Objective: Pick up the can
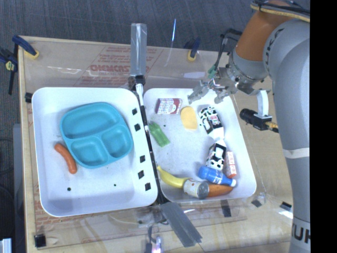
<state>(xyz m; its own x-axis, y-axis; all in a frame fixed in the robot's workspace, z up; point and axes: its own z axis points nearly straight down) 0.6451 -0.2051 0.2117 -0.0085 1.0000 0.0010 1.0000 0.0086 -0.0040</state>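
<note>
Hovering jaws [209, 92] splayed above right bin [247, 157]

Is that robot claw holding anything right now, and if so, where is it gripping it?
Nothing is held. The gripper hangs open above the far edge of the right bin, with nothing between its fingers.
</note>
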